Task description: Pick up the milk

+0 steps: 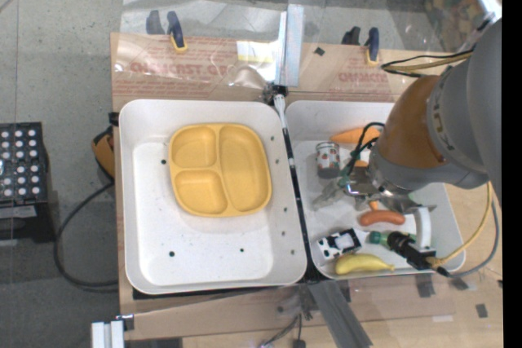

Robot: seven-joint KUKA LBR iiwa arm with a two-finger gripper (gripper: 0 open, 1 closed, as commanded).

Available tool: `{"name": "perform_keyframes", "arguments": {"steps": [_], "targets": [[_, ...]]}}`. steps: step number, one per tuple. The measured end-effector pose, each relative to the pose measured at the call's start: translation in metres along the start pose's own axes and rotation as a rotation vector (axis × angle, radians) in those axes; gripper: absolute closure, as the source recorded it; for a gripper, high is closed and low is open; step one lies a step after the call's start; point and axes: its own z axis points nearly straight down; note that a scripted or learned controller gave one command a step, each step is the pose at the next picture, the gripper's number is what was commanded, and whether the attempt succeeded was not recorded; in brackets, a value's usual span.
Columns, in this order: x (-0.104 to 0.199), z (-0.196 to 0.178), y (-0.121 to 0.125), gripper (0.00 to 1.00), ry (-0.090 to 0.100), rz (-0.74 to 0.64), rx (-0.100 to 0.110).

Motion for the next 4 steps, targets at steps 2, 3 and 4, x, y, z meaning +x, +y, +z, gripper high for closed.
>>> {"name": "perform_keyframes", "arguments": {"steps": [2, 3, 4], "targets": [[0.004, -0.001, -0.044, 0.00, -0.001, -0.569, -0.003], [0.004, -0.001, -0.044, 0.00, -0.001, -0.569, -0.004], [0.004, -0.001, -0.044, 0.00, -0.001, -0.569, -0.004]]}}
